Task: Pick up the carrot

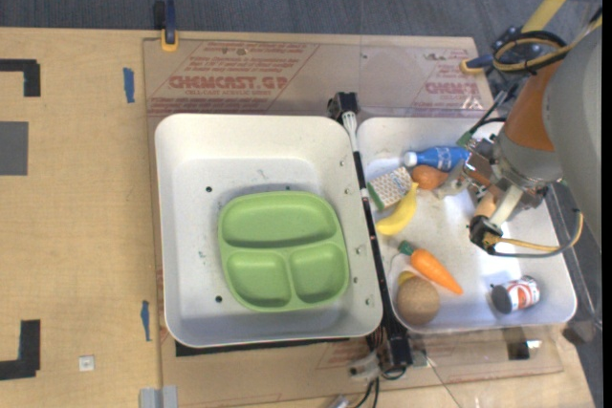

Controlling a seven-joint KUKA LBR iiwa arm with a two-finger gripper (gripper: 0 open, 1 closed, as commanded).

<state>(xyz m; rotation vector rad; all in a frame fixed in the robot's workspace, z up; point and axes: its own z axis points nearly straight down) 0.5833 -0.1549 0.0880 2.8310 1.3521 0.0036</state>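
The carrot [432,268], orange with a green top, lies at a slant in the lower middle of the right bin [559,248]. Its green end points up-left. My gripper [475,173] hangs over the upper part of that bin, above and to the right of the carrot and well apart from it. It is close to the blue bottle [436,157]. The wrist hides its fingertips.
Around the carrot lie a yellow banana [400,213], a brown ball [418,299], a red and white can [516,294], a chequered packet [386,186] and a small orange item [428,178]. The left bin [182,205] holds a green divided plate [283,248].
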